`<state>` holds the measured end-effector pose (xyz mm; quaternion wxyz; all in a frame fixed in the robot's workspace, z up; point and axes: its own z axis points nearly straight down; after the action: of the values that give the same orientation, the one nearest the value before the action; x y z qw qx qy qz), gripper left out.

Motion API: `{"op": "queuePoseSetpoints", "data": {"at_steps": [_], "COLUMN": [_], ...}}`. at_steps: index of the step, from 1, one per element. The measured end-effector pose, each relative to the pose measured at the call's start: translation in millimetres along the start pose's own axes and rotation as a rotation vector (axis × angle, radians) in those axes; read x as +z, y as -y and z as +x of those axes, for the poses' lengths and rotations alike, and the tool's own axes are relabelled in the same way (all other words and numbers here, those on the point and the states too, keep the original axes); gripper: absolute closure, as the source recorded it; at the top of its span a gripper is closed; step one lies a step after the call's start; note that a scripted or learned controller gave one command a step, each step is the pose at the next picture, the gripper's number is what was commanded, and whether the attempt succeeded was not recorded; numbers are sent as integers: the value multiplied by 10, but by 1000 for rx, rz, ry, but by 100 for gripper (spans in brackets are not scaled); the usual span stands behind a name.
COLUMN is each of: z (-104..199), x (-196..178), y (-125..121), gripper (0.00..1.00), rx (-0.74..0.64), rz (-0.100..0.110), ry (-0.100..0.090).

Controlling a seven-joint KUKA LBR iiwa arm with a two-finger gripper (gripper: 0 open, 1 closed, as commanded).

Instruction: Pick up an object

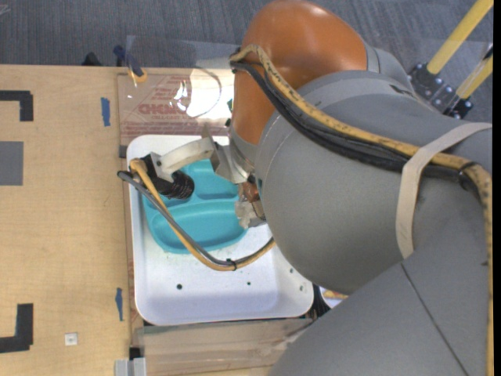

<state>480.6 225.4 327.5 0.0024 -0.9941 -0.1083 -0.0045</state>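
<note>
Camera view from above the bench. The grey arm (368, 202) with its orange band (301, 45) enters from the right and covers much of the scene. Beneath it, a white bin (203, 296) holds a teal divided dish (200, 218) in its far half. A tan cable (168, 214) loops across the dish. Cardboard sheeting (63, 210) lies to the left.

Grey carpet floor (117, 6) behind a wooden bench (55, 210).
</note>
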Motion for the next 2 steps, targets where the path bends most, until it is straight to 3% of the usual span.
{"op": "queuePoseSetpoints", "data": {"at_steps": [1, 2], "z": [-38, -40], "x": [930, 1243], "y": [-13, -10], "gripper": [100, 100], "rx": [17, 16], "rz": [-8, -5], "ry": [17, 17]}}
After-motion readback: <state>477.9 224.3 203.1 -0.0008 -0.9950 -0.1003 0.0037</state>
